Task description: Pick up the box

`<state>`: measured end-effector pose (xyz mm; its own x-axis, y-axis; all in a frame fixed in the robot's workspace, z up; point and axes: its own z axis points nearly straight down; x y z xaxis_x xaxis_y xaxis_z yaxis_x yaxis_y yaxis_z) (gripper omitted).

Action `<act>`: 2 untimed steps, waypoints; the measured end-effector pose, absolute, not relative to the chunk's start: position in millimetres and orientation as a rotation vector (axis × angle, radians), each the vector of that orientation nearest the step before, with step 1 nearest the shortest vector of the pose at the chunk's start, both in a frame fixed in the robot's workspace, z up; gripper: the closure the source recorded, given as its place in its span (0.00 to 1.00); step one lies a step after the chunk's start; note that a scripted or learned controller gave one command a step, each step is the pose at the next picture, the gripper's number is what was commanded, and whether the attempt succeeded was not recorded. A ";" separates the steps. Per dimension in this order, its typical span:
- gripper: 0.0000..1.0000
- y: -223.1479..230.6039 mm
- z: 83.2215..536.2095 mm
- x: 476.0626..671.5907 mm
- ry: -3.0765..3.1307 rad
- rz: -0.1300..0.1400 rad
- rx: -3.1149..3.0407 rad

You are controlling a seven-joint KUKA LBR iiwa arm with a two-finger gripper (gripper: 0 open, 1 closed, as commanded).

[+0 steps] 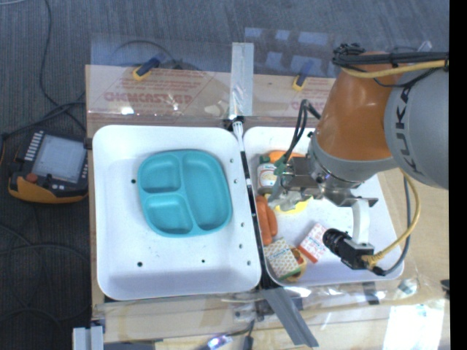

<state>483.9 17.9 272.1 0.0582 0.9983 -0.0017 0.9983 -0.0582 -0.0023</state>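
Note:
The box [314,242] is small, white and red, and lies flat near the front of the right bin [379,265]. My gripper [290,189] hangs over the middle left of that bin, above a yellow item [293,208] and behind the box. The grey and orange arm [365,122] covers much of the bin's back half.
A turquoise divided plate [184,191] lies in the left bin [117,254]. An orange carrot [267,222] lies along the right bin's left wall, a sandwich-like item [282,259] at its front left. A small jar [266,174] stands by the gripper. A black camera fitting [345,247] sits right of the box.

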 end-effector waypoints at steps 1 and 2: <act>1.00 44.1 253.0 486.3 -2.179 0.008 -2.261; 1.00 83.3 242.1 503.2 -2.146 0.007 -2.291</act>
